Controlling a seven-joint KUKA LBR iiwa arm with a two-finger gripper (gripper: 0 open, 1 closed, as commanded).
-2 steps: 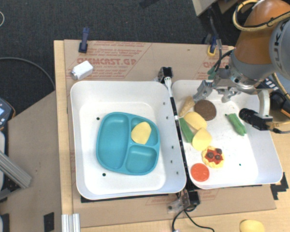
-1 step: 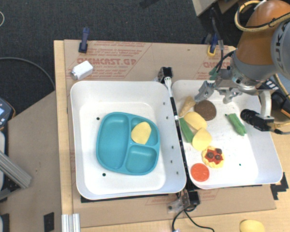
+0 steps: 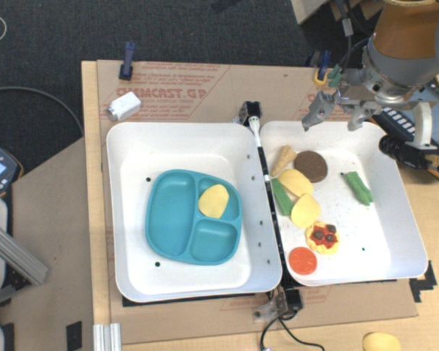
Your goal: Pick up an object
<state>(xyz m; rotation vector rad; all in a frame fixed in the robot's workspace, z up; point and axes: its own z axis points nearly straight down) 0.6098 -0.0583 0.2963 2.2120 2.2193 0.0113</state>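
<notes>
the shallow white left bin (image 3: 124, 196) carries a teal sectioned plastic tray (image 3: 177, 218) with a yellow oval piece (image 3: 214, 200) at its 2 o'clock, white floor open around it. toy foods crowd the right bin's (image 3: 395, 218) 9 o'clock wall; a green pod (image 3: 357, 188) lies apart. the metal two-finger gripper (image 3: 335, 118) hangs spread, grasping nothing, at 12 o'clock rim.

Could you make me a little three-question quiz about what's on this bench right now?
1. True or false: the yellow piece lies on the blue tray.
2. Which bin holds the brown disc: left or right?
3. The gripper is: A) gripping the green piece, B) above the right bin's far edge with nothing between its fingers, C) over the tray.

Key: 1 true; 2 right; 3 B.
</notes>
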